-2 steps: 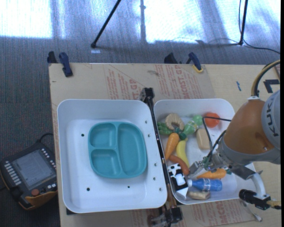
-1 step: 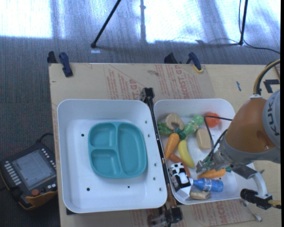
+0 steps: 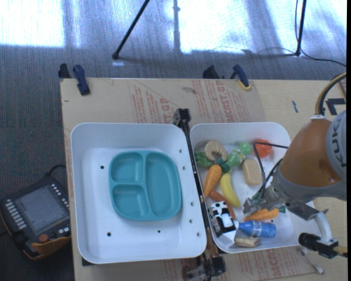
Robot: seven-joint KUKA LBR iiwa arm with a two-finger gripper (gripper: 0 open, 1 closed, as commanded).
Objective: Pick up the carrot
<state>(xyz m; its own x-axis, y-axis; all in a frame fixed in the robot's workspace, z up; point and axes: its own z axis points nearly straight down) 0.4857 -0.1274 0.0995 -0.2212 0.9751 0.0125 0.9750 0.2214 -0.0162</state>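
I see the pincer [image 3: 258, 206] low in the right bin [image 3: 281, 134], its tips at the left end of a small orange carrot [image 3: 263, 215] lying near the bin's near wall; I cannot tell whether it is clenched or released. Just nearer lies a blue bottle [image 3: 257, 229]. Left of the pincer, a banana [image 3: 229, 189] sits beside a second, larger carrot [image 3: 213, 178] with green top. The left bin [image 3: 85, 157] holds a teal divided plate [image 3: 145, 184]. Both bins rest on the surface [image 3: 128, 98].
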